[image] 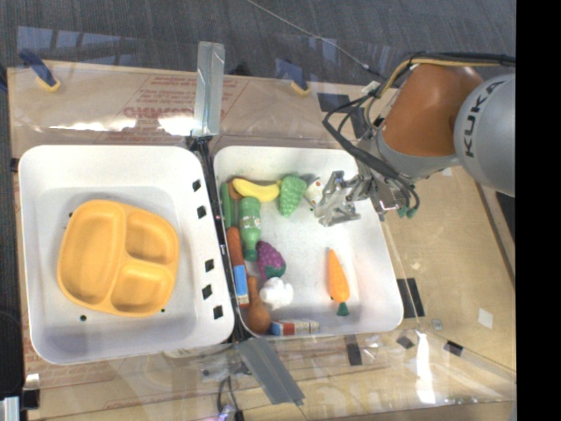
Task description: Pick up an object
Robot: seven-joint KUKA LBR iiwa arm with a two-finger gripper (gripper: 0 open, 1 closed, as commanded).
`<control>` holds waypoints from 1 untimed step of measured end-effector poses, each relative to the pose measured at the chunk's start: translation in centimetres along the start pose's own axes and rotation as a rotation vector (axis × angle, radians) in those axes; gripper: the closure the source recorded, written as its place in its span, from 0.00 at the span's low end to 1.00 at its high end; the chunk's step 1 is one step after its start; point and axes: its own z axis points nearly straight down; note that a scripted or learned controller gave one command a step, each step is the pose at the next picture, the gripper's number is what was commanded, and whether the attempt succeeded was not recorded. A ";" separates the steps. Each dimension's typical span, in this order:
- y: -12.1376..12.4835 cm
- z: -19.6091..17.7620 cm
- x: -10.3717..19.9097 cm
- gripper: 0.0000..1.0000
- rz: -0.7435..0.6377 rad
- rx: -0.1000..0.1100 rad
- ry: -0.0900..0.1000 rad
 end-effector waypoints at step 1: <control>0.1 0.1 0.0 0.00 -0.001 -0.002 0.002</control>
